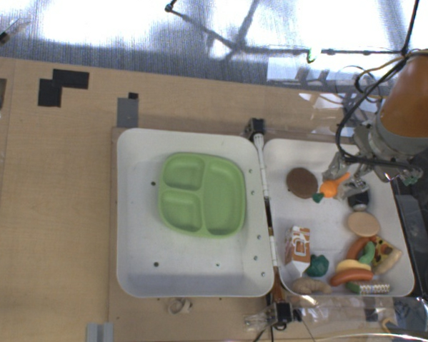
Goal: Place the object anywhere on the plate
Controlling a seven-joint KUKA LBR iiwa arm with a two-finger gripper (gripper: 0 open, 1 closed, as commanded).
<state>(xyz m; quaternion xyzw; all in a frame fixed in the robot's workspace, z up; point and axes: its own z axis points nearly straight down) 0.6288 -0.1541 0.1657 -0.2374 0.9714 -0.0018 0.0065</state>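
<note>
Hand [344,179] closed on one toy carrot [329,188], right bin; one green plate [202,194], left bin

The left bin [136,220] is taken up in its middle by the green plate [201,193]; bare white floor is left around the plate on all sides, widest at the lower part. In the right bin [273,205], the lower right corner is crowded by toy foods [359,264] lying close together. A brown disc [301,182] and an orange carrot [329,188] are found at the upper part, beside the hand [346,179]. Between them and the small carton [298,244], open floor is seen.
</note>
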